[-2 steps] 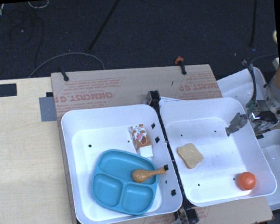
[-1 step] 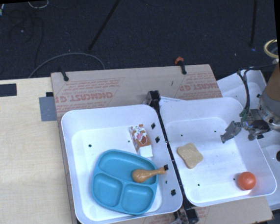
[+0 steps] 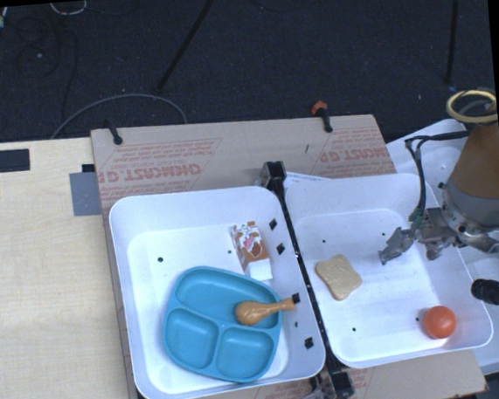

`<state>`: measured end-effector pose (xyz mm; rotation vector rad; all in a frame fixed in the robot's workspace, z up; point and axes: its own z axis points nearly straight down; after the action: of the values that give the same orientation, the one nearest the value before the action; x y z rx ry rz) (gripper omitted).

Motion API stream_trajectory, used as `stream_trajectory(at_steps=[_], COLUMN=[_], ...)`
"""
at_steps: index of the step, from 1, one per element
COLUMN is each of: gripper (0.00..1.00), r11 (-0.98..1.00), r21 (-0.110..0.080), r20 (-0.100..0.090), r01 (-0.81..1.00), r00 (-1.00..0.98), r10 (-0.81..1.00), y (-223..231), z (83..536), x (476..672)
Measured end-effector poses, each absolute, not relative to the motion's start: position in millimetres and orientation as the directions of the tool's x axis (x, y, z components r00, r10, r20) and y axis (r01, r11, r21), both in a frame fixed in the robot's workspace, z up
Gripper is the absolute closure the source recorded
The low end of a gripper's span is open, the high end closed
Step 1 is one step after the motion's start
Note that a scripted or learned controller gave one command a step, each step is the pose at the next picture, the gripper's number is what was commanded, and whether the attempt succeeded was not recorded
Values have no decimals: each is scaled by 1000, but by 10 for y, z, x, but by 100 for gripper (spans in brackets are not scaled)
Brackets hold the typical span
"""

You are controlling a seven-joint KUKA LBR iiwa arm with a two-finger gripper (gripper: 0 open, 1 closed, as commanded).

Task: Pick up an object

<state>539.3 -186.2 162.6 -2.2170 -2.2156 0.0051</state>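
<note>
A: Gripper status?
B: Grey two-finger gripper hangs over the right white bin, near its right edge; grip indeterminate.
A: Objects?
B: Tan bread-shaped piece near the left edge; round orange ball in the front right corner.

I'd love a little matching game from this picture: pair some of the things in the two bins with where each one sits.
Things:
1. blue tray
2. wooden spoon
3. orange ball
4. tan bread slice

Places:
A. right bin, near corner by the arm
B. lying on the blue tray
C. left bin floor
D. right bin, close to the divider

Pairs: 1-C, 2-B, 3-A, 4-D
</note>
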Motion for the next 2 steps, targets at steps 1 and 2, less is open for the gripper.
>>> stream_trajectory(at_steps=[1,2], gripper=[0,100], r11=[-1,-5], r21=[-8,-5], r20=[3,2], r01=[1000,1000], r00=[1,5], r10=[1000,1000], y=[-1908,-1920], z=[1025,1159], x=[5441,5443])
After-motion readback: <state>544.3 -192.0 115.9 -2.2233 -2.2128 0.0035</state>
